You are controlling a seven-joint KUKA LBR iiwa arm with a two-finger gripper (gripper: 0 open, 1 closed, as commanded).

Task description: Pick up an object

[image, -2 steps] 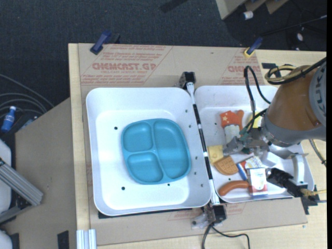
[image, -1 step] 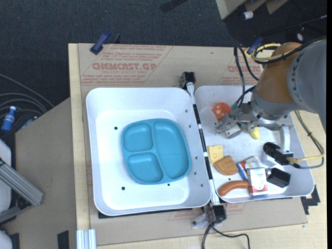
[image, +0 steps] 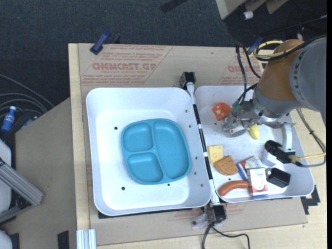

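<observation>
Glossy blue plastic tray (image: pixel 155 151), smooth white plastic bins (image: pixel 98 139), matt brown board (image: pixel 124 64)

right bin (image: pixel 306 183) cluttered, blue tray (image: pixel 154 150) fills left

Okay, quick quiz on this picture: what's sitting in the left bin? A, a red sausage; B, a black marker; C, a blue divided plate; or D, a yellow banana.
C: the blue divided plate lies in the left bin, while the smaller items, such as the sausage, lie in the right bin under the gripper.
</observation>
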